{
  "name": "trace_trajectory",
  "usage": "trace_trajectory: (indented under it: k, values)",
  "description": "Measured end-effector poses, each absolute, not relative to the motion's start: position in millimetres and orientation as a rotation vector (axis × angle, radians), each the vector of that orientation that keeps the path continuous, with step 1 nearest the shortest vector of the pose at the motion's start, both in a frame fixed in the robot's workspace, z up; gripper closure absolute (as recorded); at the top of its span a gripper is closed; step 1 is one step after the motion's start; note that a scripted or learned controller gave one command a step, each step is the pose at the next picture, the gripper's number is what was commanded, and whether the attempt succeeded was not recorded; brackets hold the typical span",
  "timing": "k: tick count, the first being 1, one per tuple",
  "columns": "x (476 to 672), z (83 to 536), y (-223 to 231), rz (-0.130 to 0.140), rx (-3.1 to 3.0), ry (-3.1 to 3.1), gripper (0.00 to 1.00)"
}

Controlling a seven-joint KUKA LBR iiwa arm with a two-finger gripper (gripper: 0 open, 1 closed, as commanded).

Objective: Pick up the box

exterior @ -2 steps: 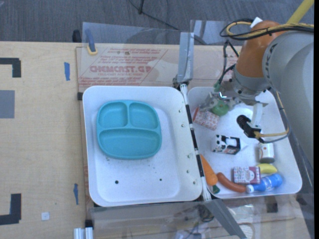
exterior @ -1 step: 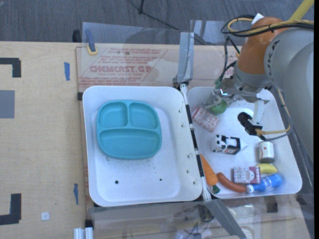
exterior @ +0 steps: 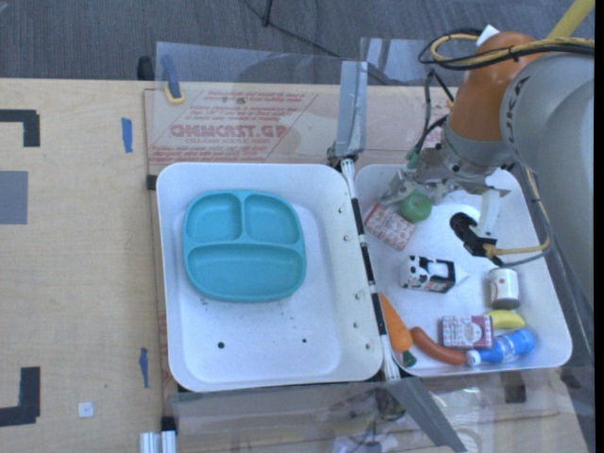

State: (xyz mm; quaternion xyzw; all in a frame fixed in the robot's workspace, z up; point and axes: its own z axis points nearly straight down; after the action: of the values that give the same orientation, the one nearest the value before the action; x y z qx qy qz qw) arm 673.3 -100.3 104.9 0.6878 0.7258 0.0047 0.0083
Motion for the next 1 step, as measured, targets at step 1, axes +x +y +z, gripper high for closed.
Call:
trace_trajectory:
  k: [1]
  values:
    - [636.7,95.8,-97.6,0.029,2.407,1.995,0.00]
